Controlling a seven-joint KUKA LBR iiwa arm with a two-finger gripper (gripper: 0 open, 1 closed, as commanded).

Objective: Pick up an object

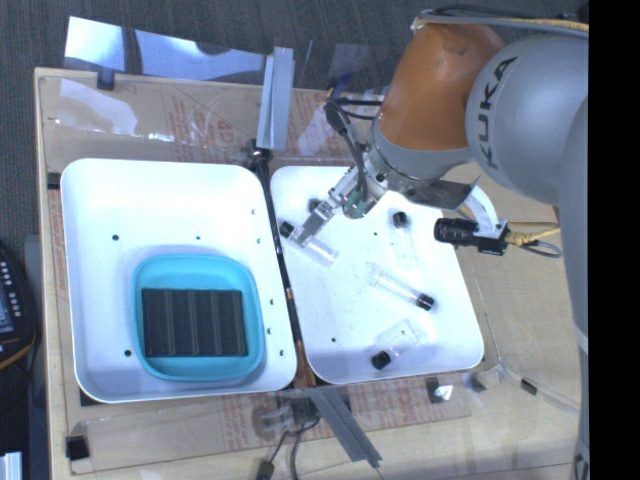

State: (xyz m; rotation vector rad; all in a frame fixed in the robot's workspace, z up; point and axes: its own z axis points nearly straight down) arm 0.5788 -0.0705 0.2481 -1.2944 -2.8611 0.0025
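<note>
I am at the approach step, jaws low inside the shallow white right-hand bin [340, 333], their width impossible to tell, with a small clear plastic vial [322, 252] lying just beneath them, so next I should centre, descend and close.

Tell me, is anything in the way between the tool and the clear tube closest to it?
Nothing visible is. The tool hangs right by that clear tube in the right bin; the other tubes lie farther right.
</note>
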